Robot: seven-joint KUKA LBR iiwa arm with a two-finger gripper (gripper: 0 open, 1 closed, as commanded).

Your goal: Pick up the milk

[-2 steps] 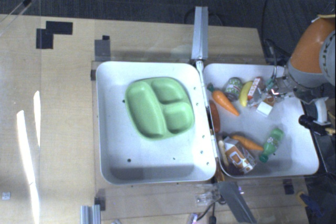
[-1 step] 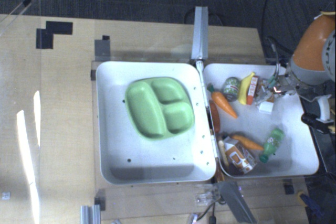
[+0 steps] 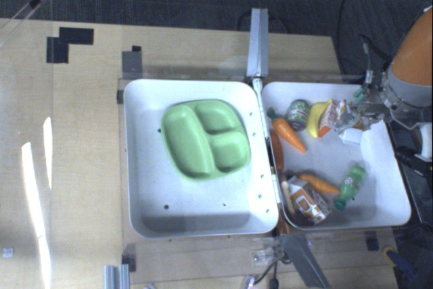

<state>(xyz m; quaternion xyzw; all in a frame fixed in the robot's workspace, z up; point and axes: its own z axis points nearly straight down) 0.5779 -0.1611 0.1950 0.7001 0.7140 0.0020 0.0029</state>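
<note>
The milk [image 3: 334,117] is taken to be the small carton with orange and white print, tilted near the far wall of the right bin [image 3: 399,210] (the identification is a judgement; the white block [image 3: 351,137] just beside it could also be part of it). The gripper [image 3: 362,106] is seen at the carton's right, close enough to touch, but whether it is apart, together or clamped on anything cannot be told at this slant. The carton is likely propped as it is by its neighbours: a yellow banana-like piece [image 3: 316,117] is pressed against its left, with a round can [image 3: 298,109] beyond.

A carrot [image 3: 289,135] is laid nearer the divider. Toward the near wall, a second carrot [image 3: 319,183], a green bottle [image 3: 349,186] and a brown-and-white packet [image 3: 308,203] are scattered. In the left bin [image 3: 142,213] a green divided plate [image 3: 206,139] is set centrally, apart from everything.

No brand or writing can be read on any label; print is seen as blurred colour patches.
</note>
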